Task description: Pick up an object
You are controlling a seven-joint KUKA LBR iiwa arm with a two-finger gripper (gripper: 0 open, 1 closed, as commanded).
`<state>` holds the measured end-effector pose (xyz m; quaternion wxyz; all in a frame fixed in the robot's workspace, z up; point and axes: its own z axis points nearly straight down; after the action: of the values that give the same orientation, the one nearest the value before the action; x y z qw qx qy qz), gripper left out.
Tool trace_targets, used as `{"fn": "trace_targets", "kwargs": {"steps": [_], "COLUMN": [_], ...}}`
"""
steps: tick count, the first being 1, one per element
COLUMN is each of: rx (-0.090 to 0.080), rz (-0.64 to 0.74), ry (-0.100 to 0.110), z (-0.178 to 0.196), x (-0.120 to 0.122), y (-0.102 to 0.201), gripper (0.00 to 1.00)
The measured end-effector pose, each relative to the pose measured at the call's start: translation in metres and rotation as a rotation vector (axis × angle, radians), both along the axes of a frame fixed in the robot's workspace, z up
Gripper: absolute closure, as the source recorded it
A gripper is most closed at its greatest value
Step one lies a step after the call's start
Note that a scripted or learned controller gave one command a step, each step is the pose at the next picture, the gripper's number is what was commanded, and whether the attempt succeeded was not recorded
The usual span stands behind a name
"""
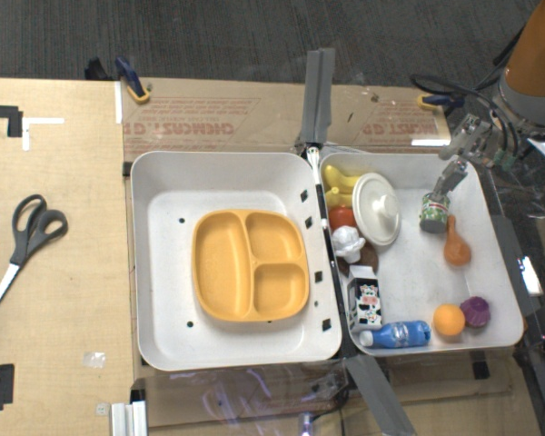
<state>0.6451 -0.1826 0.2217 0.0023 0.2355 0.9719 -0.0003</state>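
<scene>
My gripper (pixel 447 187) reaches into the right bin (pixel 500 243) from the upper right, its tip just above a small green and grey can (pixel 433 214) near the bin's back. Beside the can lies an orange pear-shaped toy (pixel 456 243). A white domed lid (pixel 379 209) sits at the bin's left, with a yellow piece (pixel 340 182), a red piece (pixel 342 217) and a white figure (pixel 347 241) along the left wall. Toward the front lie a black-and-white carton (pixel 367 303), a blue bottle (pixel 398 335), an orange ball (pixel 449 321) and a purple object (pixel 475 311).
The left bin (pixel 154 243) holds a yellow divided plate (pixel 252 264). Scissors (pixel 27 234) lie on the wooden bench at far left. Cardboard (pixel 209 121) and a grey bar (pixel 316 98) stand behind the bins. Cables hang around the arm at the upper right.
</scene>
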Motion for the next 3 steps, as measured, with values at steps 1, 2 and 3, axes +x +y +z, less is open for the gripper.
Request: {"fn": "trace_targets", "kwargs": {"steps": [1,2,3], "rx": [0.001,0.0,0.002], "rz": [-0.183,-0.139,-0.3], "ry": [0.001,-0.002,0.002], "z": [-0.126,-0.127,-0.129], "x": [-0.015,-0.03,-0.076], "y": [0.003,-0.04,-0.035], "gripper": [0.0,0.0,0.0]}}
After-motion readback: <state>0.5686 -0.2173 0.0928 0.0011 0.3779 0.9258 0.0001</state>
